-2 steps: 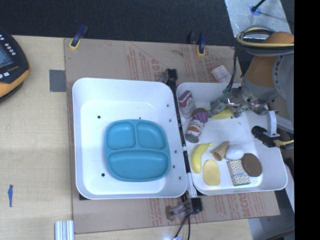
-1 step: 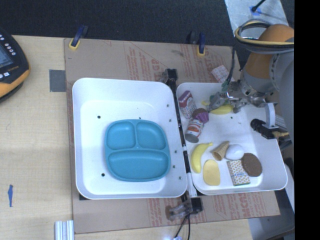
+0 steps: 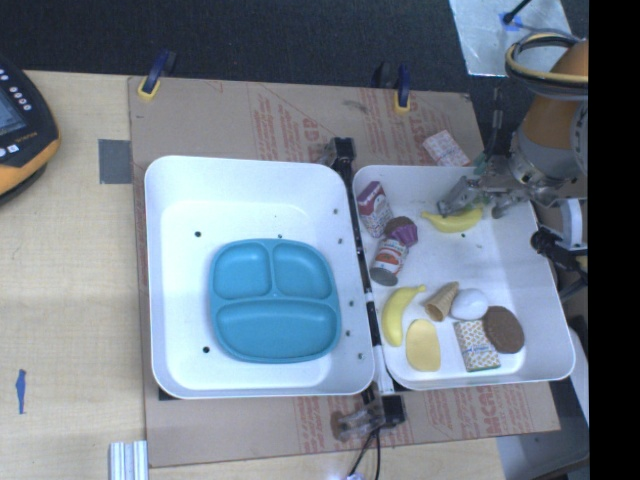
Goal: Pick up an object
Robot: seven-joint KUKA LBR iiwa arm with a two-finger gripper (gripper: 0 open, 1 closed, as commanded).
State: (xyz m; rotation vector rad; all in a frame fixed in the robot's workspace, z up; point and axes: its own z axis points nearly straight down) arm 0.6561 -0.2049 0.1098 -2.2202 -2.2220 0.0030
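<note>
A small yellow banana (image 3: 453,220) lies in the upper part of the right bin (image 3: 545,298), directly beneath the gripper (image 3: 468,200), whose fingers are spread and touch or nearly touch it; no grasp is evident. Left of it lie a milk carton (image 3: 373,206), a purple item (image 3: 402,231) and a can (image 3: 388,259). The left bin (image 3: 170,268) contains a blue divided plate (image 3: 275,300).

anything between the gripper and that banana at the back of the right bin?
Nothing visible. The gripper sits right at the banana, at its upper edge. The nearest items, a purple piece and a small carton, lie to the banana's left, apart from it.
</note>
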